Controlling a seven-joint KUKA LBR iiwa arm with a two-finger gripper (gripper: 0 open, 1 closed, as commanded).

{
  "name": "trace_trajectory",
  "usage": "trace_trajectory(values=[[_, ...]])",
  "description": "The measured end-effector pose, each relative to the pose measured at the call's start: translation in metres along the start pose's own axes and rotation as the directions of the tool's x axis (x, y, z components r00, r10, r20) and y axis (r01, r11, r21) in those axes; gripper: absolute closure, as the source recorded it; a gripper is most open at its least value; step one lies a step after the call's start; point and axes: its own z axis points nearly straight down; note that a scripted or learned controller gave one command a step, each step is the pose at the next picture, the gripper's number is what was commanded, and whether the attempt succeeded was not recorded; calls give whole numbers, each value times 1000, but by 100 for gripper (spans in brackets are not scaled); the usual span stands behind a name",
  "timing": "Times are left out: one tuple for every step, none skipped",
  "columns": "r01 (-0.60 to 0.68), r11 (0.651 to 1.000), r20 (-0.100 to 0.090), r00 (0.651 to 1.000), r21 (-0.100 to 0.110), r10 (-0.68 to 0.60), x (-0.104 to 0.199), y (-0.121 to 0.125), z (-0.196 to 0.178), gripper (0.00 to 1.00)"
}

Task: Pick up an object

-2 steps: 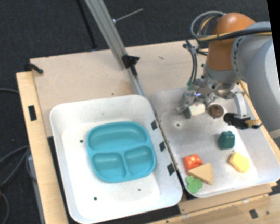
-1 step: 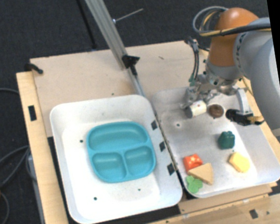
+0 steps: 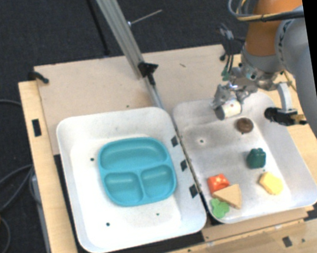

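1. A tan wooden bench (image 3: 98, 85) carried everything.
2. Two shallow white bins sat directly on it, side by side and touching: the left bin (image 3: 90, 223) and the right bin (image 3: 298, 181).

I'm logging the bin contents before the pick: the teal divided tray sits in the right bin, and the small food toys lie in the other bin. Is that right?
Not quite. The camera view shows the teal divided tray in the left bin, not the right one. The small food toys, such as the dark green piece and the yellow piece, lie in the other bin, as you said.
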Motion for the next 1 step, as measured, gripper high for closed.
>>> trace_trajectory(values=[[1,1000,-1,1000,1,-1,3,3,-46,100]])
